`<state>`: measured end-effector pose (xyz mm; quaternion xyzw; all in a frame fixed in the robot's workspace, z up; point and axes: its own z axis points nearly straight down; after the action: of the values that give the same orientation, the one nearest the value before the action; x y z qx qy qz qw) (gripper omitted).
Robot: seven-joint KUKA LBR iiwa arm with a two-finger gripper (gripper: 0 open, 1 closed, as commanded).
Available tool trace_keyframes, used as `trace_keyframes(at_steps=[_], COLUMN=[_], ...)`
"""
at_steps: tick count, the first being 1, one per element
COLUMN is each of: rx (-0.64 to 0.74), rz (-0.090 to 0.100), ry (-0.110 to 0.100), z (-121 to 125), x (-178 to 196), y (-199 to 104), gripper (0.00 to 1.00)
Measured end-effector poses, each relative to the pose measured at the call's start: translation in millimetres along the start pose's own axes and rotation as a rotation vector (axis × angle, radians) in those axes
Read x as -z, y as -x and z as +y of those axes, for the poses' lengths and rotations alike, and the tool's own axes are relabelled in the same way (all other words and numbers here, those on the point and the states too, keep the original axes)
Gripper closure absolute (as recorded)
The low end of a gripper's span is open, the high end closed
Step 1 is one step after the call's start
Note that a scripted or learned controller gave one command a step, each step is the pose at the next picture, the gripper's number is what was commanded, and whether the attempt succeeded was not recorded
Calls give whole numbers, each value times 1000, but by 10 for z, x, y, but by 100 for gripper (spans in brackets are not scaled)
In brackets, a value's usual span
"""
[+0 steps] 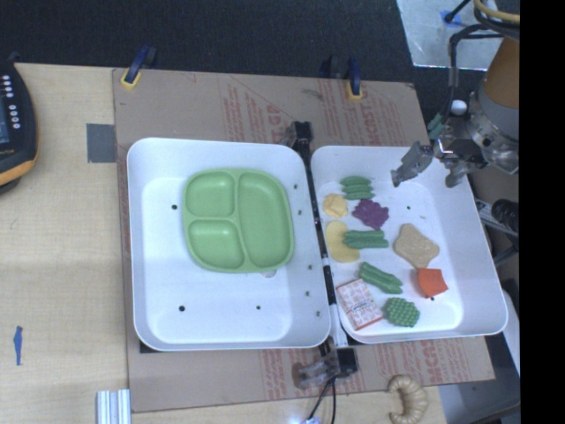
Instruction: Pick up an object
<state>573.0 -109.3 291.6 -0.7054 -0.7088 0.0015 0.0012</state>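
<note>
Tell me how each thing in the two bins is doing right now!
Green plate: flat in the left bin, nothing on it.
Toy foods: loose in the right bin.
Purple grapes: lying untouched.
Orange block: lying untouched.
Gripper: jaws spread open over the right bin, holding nothing.

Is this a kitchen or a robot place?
It looks like a robot test bench, not a kitchen. A gripper hangs over a white bin of toy food, a green divided plate lies in the other bin, and clamps pin down the cardboard.
</note>
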Motion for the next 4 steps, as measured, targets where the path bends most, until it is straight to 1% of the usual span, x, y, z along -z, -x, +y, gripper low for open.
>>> trace_keyframes(at_steps=[1, 2, 3, 4], rx=[4, -1, -4, 3], rz=[0, 1, -1, 2], ry=[-6, -8, 4, -5], z=[283, 168, 631, 136], x=[-947, -2061, -1987, -2004], y=[-134, -84, 361, -113], gripper=[0, 0, 0, 0])
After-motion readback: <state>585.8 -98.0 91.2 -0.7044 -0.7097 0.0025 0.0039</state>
